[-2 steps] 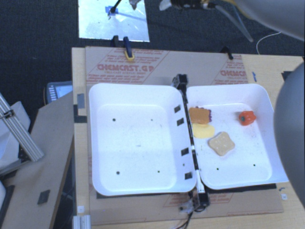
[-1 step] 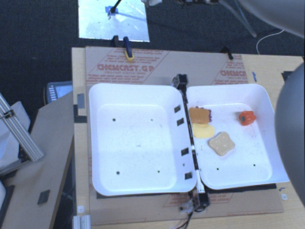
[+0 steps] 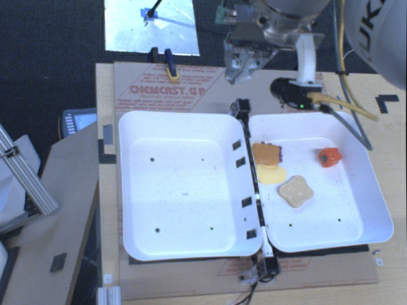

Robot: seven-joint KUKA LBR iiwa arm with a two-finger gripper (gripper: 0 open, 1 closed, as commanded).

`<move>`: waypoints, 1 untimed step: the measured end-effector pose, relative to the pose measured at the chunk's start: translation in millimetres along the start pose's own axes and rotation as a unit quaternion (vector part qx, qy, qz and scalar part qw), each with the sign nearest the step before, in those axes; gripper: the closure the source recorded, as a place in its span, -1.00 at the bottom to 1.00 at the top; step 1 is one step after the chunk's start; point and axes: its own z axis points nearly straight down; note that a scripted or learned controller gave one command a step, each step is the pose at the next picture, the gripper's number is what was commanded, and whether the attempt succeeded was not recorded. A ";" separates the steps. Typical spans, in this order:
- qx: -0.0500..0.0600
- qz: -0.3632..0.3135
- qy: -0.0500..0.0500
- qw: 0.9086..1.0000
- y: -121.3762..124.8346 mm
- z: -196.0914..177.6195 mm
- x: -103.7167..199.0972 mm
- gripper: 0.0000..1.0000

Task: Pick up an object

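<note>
Lying flat, tan bread slice [image 3: 296,191], lobed edges

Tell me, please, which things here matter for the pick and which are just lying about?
For the job:
gripper, raised behind the bins
red pepper
toast slice
orange waffle
yellow slice
right bin, holding all four

Lying about:
left bin
yellow clamp
foil sheet

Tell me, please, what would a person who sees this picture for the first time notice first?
Probably the two white bins side by side, and the small bright things in the right bin: a red-orange piece near its far right, and an orange piece, a yellow piece and a tan toast-like piece near the divider. The gripper hangs above the bins' far edge.
</note>
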 end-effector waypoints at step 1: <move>-0.004 -0.007 0.002 1.000 20.2 42.4 69.9 1.00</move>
